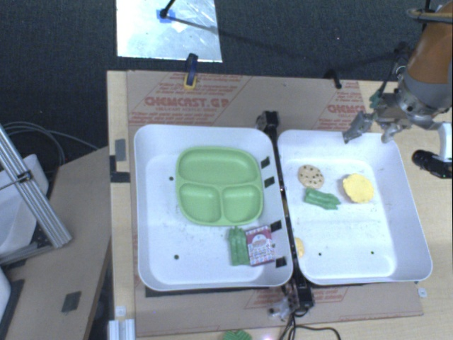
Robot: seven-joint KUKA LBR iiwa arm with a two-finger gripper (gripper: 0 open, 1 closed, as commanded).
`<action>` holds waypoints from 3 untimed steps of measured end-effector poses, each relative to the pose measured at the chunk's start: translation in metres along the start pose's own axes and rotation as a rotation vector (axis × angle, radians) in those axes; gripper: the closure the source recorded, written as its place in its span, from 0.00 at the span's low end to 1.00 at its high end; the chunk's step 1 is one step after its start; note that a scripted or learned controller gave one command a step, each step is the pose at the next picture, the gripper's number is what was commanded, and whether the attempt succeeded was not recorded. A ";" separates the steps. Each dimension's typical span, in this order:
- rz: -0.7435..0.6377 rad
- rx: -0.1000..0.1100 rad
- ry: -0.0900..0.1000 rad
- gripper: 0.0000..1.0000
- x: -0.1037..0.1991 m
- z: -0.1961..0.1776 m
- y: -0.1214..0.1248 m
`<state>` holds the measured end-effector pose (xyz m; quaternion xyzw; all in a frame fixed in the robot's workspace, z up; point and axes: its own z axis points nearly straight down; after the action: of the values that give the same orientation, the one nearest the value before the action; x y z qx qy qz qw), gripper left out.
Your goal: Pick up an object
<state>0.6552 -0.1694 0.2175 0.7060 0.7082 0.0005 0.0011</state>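
Left bin (152, 261): shallow white plastic tray, L half of the bench.
Carton (260, 246): small red-and-white printed box, near front edge of the left bin, towards its front-right corner.
Green bar (238, 246): flat green rectangular piece, touching the carton's L side, long axis running front to back.
Divided plate (218, 185): pale green plastic plate w/ three compartments, centre of the left bin, reaching towards its rear edge; compartments hold nothing visible.
Right bin (403, 253): matching shallow white tray, just beside the left bin, inner edges touching.
Yellow scrap (299, 246): small yellowish item at the right bin's L edge, front half; partly hidden, type unclear.
Green pod (322, 199): small green elongated toy vegetable, L-centre of the right bin.
Cookie (310, 176): round tan biscuit w/ dark specks, just behind the green pod, close to touching.
Yellow disc (358, 188): round yellow food piece, R of the green pod, apart from it.
Gripper (370, 129): grey two-finger unit over the right bin's rear edge near its rear-right corner; fingers spread apart, nothing between them, well apart from all items.
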 end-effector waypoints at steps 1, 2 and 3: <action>0.007 0.006 0.000 0.00 -0.040 0.021 -0.065; -0.002 0.006 0.002 0.00 -0.036 0.113 -0.047; 0.000 -0.005 -0.001 0.00 -0.022 0.012 -0.073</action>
<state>0.5822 -0.1920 0.2052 0.7059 0.7083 0.0019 0.0029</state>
